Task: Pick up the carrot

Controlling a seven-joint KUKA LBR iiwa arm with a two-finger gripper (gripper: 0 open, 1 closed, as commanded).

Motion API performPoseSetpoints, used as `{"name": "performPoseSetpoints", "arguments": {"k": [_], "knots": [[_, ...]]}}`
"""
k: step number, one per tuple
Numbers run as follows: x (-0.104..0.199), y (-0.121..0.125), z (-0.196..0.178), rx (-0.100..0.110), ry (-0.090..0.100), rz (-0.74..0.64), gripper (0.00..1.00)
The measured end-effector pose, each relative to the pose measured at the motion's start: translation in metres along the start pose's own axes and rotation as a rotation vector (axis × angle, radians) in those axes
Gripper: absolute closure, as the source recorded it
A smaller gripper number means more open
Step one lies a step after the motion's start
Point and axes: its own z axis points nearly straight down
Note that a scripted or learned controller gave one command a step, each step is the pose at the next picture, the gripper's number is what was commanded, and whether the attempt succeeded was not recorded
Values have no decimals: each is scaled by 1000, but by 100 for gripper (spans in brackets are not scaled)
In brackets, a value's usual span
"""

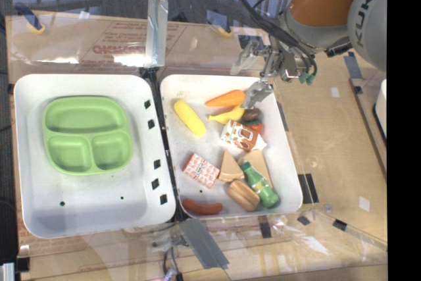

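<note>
Pincer (258,93) mine, finger spread unclear, touching carrot (225,99) right end; right bin (289,161) on taped brown bench (329,141).

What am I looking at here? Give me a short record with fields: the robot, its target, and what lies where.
arm: grey with orange band, reaching in from the right
gripper: over the right bin, at the carrot's right end
carrot: lying at the back of the right bin, above a yellow banana
neighbours: corn cob, green bottle, sausage
left bin: holds a green divided tray
</note>
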Motion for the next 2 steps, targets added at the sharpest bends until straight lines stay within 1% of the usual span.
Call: {"name": "performPoseSetpoints", "arguments": {"k": [1, 2], "knots": [[-25, -24, 117, -3, 8, 264, 0], [-27, -24, 114, -3, 2, 263, 0]]}}
